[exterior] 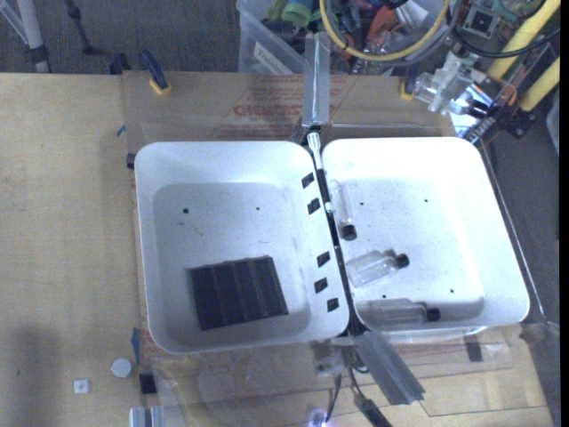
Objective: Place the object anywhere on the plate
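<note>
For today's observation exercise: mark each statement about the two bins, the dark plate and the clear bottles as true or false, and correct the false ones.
1. The dark plate lies in the left bin. True.
2. A bottle rests on the plate. False: all three clear bottles lie in the right bin.
3. The bottles have dark caps. True.
4. The plate is round and white. False: it is dark and rectangular.
</note>
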You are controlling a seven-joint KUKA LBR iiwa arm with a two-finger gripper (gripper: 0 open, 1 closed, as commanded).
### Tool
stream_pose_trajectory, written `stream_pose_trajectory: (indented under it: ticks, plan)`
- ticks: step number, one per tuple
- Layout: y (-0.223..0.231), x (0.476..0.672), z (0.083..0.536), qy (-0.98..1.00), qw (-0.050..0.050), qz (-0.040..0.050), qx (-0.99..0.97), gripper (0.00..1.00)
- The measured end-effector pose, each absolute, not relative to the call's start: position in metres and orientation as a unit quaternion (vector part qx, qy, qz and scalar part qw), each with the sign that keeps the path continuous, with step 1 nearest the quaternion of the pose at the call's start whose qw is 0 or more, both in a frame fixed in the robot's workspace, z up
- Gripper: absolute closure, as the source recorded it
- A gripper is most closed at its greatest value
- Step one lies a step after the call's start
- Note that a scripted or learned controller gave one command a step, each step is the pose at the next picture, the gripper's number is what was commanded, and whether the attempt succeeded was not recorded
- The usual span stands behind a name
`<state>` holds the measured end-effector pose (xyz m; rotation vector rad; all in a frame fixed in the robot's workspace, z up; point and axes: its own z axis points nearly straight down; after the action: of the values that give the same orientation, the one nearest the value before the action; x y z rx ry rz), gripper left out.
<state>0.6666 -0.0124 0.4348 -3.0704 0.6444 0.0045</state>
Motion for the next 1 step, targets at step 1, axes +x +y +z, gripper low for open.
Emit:
stream_pose_trajectory:
  ticks: [1]
  plan:
    - [0.1184,0.6661,0.4353,0.260,0.002,0.0009,-0.966,1.00]
